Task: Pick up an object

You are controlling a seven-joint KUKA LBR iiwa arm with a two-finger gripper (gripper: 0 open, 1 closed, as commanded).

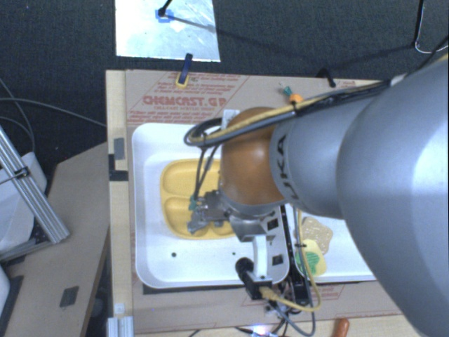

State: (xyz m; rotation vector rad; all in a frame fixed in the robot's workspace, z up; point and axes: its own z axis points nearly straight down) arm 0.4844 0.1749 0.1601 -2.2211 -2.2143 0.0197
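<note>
A yellow moulded tray-like object [177, 188] lies in the left white bin [151, 209], towards its far left. My gripper [203, 216] hangs low over the near right part of this yellow object, at or just above its surface. The orange wrist band [245, 160] and the grey arm hide the rest of the object and most of the bin's right side. In the right bin [344, 262] a pale yellow item [317, 232] and a green item [312, 262] peek out from under the arm.
Both bins rest on a cardboard sheet [182, 100] printed CHEMCAST. A blue and yellow clip [184, 70] lies at its far edge. A shiny sheet [165, 20] lies beyond. An aluminium frame [31, 188] stands at the left. Cables [291, 297] dangle by the near rim.
</note>
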